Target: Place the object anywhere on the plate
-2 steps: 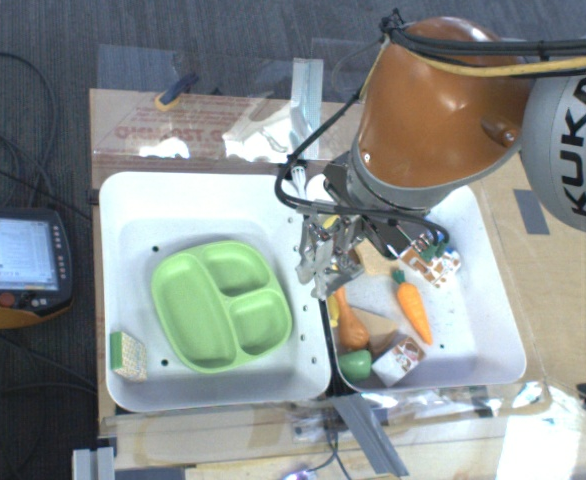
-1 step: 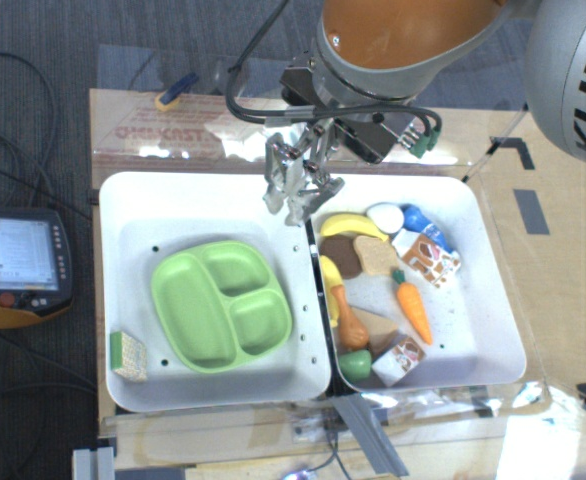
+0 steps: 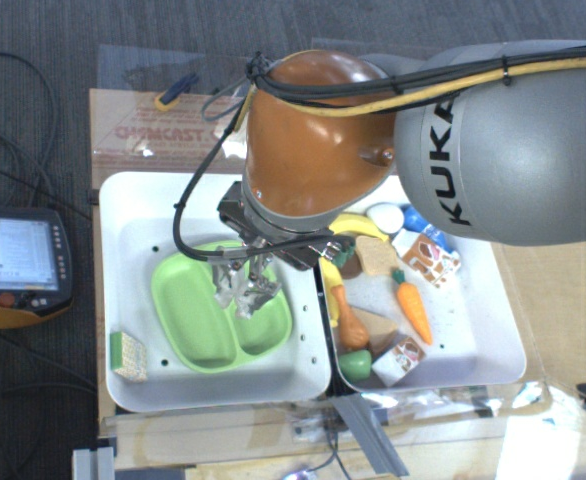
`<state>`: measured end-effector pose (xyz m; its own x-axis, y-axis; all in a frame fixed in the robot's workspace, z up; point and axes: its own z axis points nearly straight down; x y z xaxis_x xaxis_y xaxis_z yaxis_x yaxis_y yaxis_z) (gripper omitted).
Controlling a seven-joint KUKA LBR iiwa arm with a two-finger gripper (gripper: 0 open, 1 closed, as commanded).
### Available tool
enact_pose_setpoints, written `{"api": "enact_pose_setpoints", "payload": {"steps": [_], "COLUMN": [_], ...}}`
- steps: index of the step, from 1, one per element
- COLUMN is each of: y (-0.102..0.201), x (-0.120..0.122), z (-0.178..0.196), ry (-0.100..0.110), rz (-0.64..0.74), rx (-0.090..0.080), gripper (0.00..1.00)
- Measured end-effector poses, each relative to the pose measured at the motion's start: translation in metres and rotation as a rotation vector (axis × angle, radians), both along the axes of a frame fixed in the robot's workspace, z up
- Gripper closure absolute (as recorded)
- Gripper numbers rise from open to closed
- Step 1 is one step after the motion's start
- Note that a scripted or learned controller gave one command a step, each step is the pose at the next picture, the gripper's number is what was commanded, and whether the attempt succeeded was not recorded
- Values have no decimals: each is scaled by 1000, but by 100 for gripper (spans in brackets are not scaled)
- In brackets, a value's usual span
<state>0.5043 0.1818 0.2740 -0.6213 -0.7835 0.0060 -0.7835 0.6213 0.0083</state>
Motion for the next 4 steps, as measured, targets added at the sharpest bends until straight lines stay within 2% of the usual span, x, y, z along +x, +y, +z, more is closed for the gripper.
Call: {"api": "enact_pose_setpoints", "payload": {"steps": [1,2,3,4], "y": [0,-24,-8,25], "x": [2,-17,17,-20], "z": [5,-44,80,89], "ry": [-11,-9,-23,-13], "rz": [-1,195,207,776], "rx": [3,1,4,8], "gripper": [0,0,0,0]}}
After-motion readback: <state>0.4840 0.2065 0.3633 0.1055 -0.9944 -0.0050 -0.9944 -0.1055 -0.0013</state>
